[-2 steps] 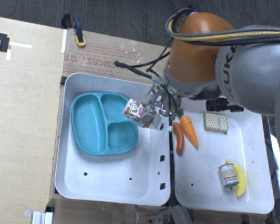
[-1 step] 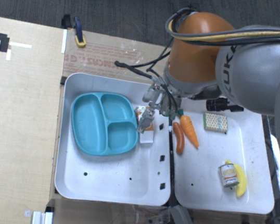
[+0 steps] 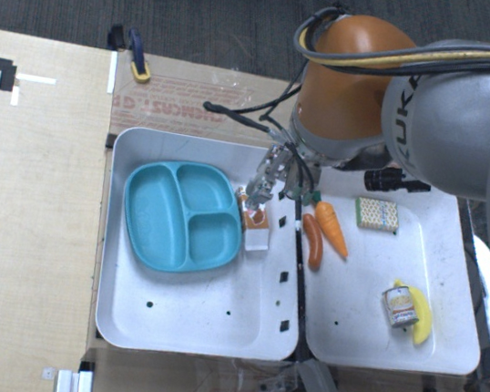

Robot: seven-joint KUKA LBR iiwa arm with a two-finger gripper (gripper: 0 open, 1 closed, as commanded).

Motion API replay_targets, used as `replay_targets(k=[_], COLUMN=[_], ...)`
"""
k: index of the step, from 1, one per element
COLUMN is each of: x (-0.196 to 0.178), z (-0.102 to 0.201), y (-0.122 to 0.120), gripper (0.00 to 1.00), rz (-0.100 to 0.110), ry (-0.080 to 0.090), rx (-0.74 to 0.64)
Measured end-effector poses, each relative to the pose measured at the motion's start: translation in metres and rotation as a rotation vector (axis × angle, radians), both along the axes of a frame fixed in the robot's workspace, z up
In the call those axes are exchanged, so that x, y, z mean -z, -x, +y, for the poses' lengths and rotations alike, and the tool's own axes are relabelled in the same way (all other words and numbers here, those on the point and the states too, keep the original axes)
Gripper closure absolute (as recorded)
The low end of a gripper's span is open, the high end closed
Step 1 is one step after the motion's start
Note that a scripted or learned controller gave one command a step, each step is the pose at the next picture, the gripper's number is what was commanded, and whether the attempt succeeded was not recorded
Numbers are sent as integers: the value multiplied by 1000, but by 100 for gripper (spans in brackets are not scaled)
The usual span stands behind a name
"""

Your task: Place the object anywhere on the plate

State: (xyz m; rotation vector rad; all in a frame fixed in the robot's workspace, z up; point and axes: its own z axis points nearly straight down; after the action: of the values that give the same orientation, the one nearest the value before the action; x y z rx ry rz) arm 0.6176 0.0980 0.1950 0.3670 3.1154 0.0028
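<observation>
- Your tool (image 3: 262, 193) sits just off the blue plate's (image 3: 185, 216) three o'clock rim, gripping a small brown-and-white block (image 3: 256, 225) between its fingers.
- The block is not yet on the plate; you have a short carry toward nine o'clock left, then the release.
- "KUKA" shows partly on the arm (image 3: 465, 115); the cardboard's (image 3: 199, 109) red print is unreadable.

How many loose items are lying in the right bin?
4: a carrot and a sausage by its left wall, a sponge at the back, a banana toward the front right. The arm may hide others.
</observation>
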Motion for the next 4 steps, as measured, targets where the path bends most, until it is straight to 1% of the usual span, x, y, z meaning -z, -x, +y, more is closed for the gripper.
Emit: replay_targets(k=[1,2,3,4], x=[6,6,-138,-118], z=[35,35,83,68], y=[26,26,-20,-27], gripper=[100,0,0,0], rz=[4,4,1,4], ry=[1,1,1,2], rx=[-12,-12,181,122])
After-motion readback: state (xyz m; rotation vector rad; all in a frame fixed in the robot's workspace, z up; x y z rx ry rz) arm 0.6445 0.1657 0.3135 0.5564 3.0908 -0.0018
